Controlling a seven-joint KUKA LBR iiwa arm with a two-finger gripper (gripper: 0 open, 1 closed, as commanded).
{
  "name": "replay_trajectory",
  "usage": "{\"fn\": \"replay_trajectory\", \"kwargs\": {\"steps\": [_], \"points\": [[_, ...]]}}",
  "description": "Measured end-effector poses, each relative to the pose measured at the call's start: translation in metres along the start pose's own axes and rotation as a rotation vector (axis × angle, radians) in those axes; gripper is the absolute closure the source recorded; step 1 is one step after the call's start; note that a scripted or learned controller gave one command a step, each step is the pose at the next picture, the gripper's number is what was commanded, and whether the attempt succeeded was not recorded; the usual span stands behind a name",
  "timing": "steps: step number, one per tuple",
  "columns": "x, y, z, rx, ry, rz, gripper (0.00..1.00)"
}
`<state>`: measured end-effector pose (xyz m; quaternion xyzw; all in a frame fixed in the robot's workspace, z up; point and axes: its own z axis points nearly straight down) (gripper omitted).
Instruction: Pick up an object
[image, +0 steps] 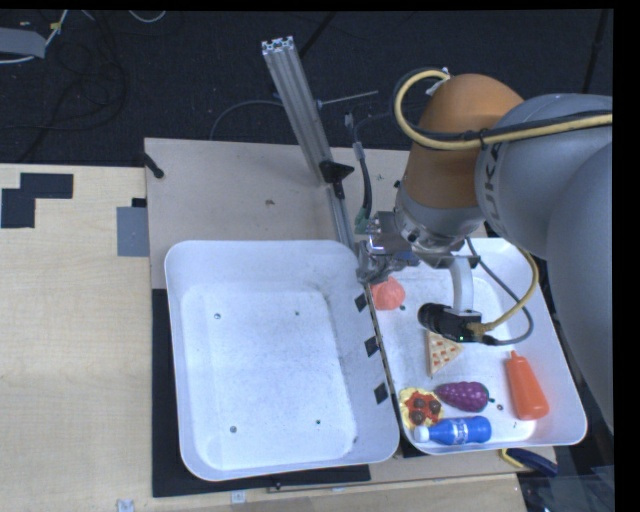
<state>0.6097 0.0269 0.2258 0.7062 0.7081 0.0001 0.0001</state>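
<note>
- Beside the dividing rim (372, 335) where the two bins meet, at its far end, the pincer (385, 258) hangs just above a pink ball (389, 295); how wide the pincer stands cannot be told from this view
- The pink ball lies in the right bin (560, 420), just right of the dividing rim and apart from the other toys, so it is judged the likely target
- Risk: the ball is round and may squirt out of a closing grip, then settle against the dividing rim, where access is worse
- Risk: a descent offset slightly toward the dividing rim may land on the bin wall instead of the ball
- Risk: a slanted metal strut (300, 110) ends close to the rim's far end; the wrist may brush it
- A toy pizza slice (441, 352) and purple grapes (463, 395) lie farther right of the dividing rim, toward its near end; disturbing them seems unlikely
</note>
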Motion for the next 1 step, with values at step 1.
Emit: {"fn": "replay_trajectory", "kwargs": {"steps": [1], "points": [[0.0437, 0.0045, 0.0047, 0.001, 0.0, 0.001, 1.0]]}}
